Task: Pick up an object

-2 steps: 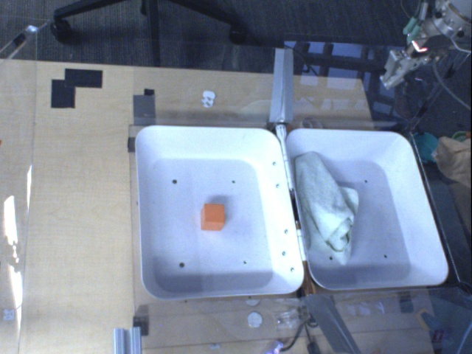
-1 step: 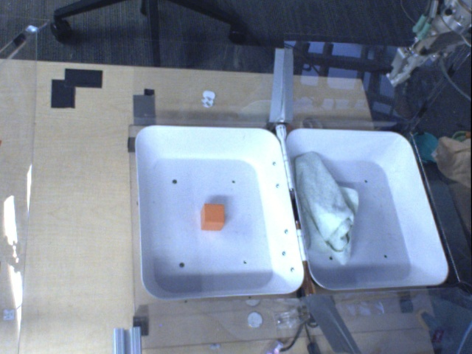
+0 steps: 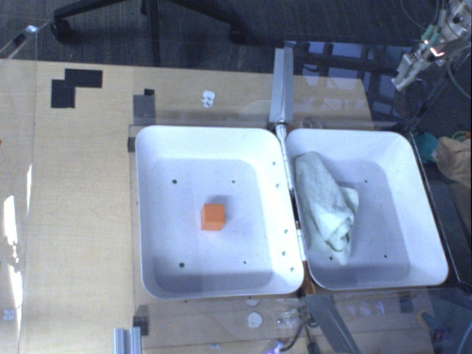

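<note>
I see an orange cube (image 3: 213, 217) centred in the left bin (image 3: 158, 271). Right of it, a crumpled white towel (image 3: 325, 205) fills the neighbouring bin's (image 3: 413, 264) near side.

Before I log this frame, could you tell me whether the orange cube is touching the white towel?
Apart. The camera view shows the orange cube in the left bin and the white towel in the right bin.

Pincer (image 3: 408, 68) high at the view's upper right corner, tilted down-left, well above bench level.

Orange cube (image 3: 213, 217), white towel (image 3: 325, 206)
</note>
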You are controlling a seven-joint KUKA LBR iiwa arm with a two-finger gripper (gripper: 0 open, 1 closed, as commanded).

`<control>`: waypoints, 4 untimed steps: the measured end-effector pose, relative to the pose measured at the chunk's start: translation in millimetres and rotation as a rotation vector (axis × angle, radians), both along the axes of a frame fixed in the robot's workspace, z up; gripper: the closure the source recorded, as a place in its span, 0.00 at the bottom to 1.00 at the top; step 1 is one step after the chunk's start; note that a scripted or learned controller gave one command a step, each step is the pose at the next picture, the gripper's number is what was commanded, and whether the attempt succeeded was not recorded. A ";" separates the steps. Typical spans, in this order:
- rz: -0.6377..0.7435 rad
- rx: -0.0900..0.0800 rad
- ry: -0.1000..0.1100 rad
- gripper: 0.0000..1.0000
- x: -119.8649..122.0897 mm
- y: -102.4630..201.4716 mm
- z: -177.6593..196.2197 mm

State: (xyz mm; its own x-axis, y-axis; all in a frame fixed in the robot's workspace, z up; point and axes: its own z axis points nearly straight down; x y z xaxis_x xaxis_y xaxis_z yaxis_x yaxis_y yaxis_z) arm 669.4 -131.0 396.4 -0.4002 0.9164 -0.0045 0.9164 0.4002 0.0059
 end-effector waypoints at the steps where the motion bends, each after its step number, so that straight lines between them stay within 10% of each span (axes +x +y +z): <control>1: 0.084 -0.001 0.000 1.00 -2.5 -5.0 -3.5; 4: 0.159 -0.002 -0.001 1.00 0.4 -11.3 -1.9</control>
State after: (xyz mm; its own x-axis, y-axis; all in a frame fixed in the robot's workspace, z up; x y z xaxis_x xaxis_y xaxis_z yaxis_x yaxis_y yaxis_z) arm 669.7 -142.2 394.5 -0.5403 0.8414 -0.0065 0.8414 0.5404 0.0054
